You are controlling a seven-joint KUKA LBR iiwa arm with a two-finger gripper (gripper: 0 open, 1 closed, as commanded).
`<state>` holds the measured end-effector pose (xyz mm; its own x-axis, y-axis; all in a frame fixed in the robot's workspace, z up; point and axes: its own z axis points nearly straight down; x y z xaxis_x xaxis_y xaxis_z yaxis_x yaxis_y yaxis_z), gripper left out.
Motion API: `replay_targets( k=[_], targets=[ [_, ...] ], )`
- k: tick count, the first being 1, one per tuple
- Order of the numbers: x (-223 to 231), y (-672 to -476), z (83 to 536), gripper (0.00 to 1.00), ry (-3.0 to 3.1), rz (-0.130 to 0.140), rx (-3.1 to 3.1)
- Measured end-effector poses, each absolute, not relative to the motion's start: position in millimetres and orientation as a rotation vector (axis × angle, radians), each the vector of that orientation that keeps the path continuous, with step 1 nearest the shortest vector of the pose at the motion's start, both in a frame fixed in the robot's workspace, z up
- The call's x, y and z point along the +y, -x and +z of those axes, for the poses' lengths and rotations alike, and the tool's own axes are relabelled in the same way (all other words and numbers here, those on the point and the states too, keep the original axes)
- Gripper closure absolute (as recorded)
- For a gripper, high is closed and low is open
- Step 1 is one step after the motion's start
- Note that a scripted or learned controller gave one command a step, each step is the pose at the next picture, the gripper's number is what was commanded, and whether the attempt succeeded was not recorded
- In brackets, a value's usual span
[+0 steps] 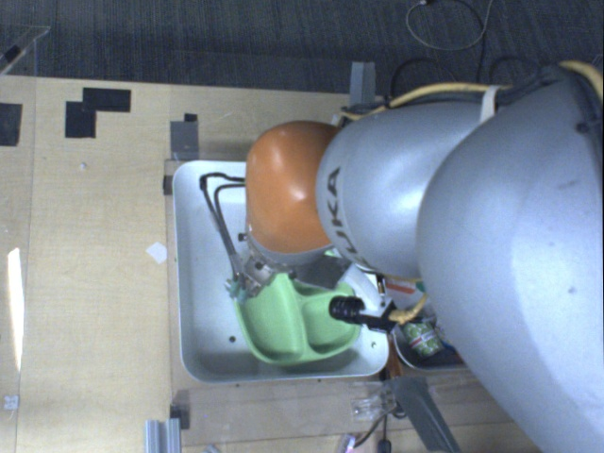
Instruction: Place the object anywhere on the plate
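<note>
On the wooden table (94,281), a green plate (283,333) lies in the white bin (198,333). The claw (243,286) hangs over its left rim, likely for a drop; open or closed, we cannot tell.

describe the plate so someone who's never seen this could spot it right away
Find the white bin on the left, under the grey arm with the orange band. At its lower end lies the plate, partly tucked beneath the arm. It is the one pale green, glossy shape against the bin's white floor.
</note>
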<state>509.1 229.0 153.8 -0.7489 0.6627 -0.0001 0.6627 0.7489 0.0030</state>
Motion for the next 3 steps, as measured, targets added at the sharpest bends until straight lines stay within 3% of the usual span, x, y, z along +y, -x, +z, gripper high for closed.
replay_targets(
  k=[1,2,3],
  targets=[
    [231,-487.9,185,1.00,-0.936,0.007,2.995],
    [235,-490.7,209,1.00,-0.414,0.008,3.108],
    [237,-492.4,221,1.00,-0.415,0.016,3.103]
  ],
)
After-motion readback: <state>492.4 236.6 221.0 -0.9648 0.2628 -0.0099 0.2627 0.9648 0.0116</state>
